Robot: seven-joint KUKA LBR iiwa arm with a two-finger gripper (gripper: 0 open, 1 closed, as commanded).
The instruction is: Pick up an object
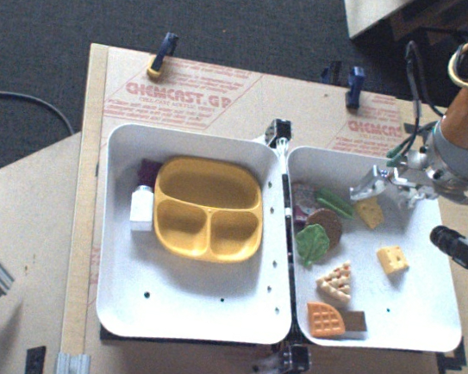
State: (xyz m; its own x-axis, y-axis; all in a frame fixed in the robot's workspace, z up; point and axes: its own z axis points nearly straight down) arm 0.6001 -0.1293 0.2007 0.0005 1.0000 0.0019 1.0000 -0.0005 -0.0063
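So we've got the gripper point(372, 187) hanging over the upper part of the right bin point(431, 329), just above a yellow cheese wedge point(370, 213). We see nothing between its fingers, and honestly we can't tell if they're spread or pinched. Another cheese cube point(393, 260) sits lower right, a waffle point(325, 320) near the bottom. Left bin point(114, 234) has a yellow divided tray point(208, 209).

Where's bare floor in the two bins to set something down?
Left bin: open floor in front of the yellow tray, toward the near rim. Right bin: open patch right of the waffle and in front of the cheese cube. Crowded along the divider, from the green leaf up to the gripper.
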